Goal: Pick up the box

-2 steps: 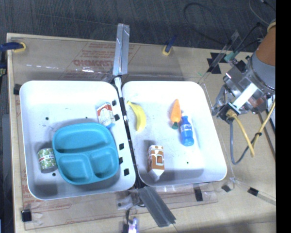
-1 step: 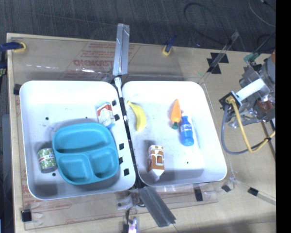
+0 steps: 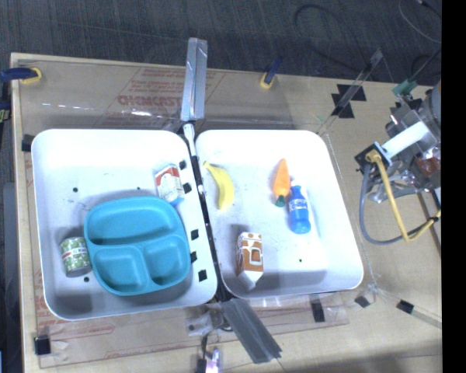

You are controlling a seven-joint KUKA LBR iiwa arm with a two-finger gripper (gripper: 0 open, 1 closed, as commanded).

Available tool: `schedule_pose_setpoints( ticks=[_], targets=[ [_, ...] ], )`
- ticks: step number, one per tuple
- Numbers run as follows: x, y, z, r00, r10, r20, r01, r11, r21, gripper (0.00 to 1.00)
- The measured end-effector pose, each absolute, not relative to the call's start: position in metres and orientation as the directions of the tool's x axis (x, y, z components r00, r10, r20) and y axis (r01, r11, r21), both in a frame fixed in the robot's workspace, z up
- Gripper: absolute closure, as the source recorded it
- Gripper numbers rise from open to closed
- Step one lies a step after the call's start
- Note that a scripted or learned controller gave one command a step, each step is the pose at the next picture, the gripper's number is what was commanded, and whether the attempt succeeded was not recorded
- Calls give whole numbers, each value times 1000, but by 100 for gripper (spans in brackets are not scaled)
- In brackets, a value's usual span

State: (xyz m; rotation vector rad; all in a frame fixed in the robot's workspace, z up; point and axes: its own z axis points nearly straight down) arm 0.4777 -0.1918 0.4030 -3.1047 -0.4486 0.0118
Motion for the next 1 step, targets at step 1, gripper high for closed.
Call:
schedule_pose_setpoints(
  ticks=[1],
  targets=[
    [477, -202, 442, 978, 206, -4, 206, -978, -3, 100]
  ],
)
